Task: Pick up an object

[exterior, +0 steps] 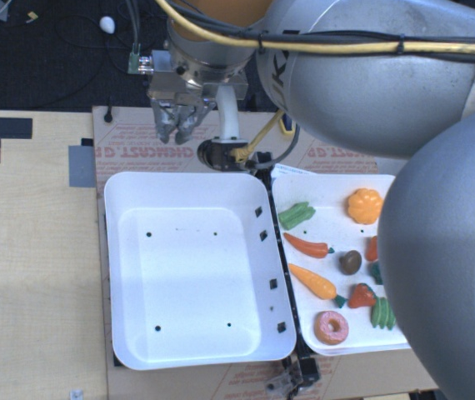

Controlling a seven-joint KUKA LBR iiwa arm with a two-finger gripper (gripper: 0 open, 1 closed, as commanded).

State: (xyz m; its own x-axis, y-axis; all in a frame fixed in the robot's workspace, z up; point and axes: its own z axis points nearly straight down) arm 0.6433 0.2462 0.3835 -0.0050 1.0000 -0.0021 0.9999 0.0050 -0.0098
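Note:
My gripper [177,130] hangs beyond the far rim of the left white bin [114,265], over the cardboard sheet, with its fingers [167,127] close together and nothing between them. The right white bin [333,183] holds several toy foods: a green pepper [296,215], an orange pumpkin [364,206], a red chili [307,245], a brown ball [350,262], a carrot [312,282], a pink donut [332,327], a red piece [361,296] and a green pod [381,313]. The arm's grey body hides the right part of that bin.
A cardboard sheet [129,144] lies under both bins on the pale bench [29,265]. Black clips [274,283] run along the divide between the bins. Dark floor with cables lies behind the bench.

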